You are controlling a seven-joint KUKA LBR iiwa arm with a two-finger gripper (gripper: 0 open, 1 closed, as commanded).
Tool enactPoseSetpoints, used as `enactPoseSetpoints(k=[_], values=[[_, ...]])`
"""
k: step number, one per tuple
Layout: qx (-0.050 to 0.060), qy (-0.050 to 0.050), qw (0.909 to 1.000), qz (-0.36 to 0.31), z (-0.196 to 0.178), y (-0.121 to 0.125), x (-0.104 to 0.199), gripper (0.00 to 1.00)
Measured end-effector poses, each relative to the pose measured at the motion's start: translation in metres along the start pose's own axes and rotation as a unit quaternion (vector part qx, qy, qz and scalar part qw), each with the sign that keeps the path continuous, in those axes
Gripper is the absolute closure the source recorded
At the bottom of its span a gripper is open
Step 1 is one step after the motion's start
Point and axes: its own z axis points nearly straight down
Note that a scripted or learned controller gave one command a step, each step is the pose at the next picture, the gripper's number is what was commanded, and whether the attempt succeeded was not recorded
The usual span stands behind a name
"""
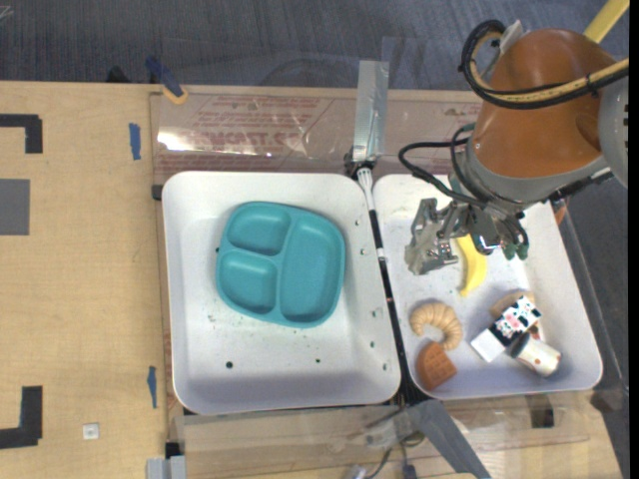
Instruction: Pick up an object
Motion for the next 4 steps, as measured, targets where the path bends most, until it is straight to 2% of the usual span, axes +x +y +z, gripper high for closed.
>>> enactPoseSetpoints(k=[1,2,3,4], values=[[0.000,0.001,0.9835,0.181,0.024,0.081,0.028,1.00],[0.000,0.001,0.9997,0.026,0.031,0.120,0.058,1.00],[0.000,0.000,0.9882,0.153,0.152,0.160,0.023,1.00],[-0.004,-0.007,0.9511,0.309,0.154,0.231,0.012,1.00]])
